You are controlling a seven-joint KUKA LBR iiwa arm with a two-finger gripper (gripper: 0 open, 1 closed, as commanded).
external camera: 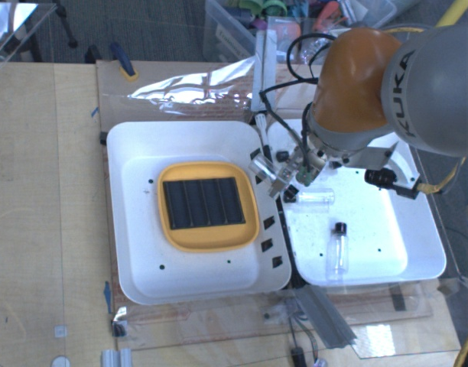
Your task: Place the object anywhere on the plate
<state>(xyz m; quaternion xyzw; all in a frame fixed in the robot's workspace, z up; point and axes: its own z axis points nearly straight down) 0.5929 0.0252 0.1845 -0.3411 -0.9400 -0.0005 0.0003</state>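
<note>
Nearest the camera, along the front edge of the bench, a grey metal bracket (320, 318) lies slantwise below the gap between the two bins. Just beyond it, in the right shallow white bin (417, 266), a small clear plastic vial with a black cap (339, 249) lies on the floor, cap toward the far side, apart from everything else. In the left shallow white bin (134, 274) sits the square yellow plate with rounded corners and a dark ribbed centre (207, 205); nothing rests on it.

Farther back, the two-finger gripper (289, 180) hangs over the inner edge of the right bin, near the divide between the bins, well apart from the vial and beside the plate's right rim. Whether the claw is released or clenched cannot be told. Behind the bins lies a crinkled sheet of clear plastic film (196, 90), and farthest off stands a clear tub of colourful toys (295, 6).
</note>
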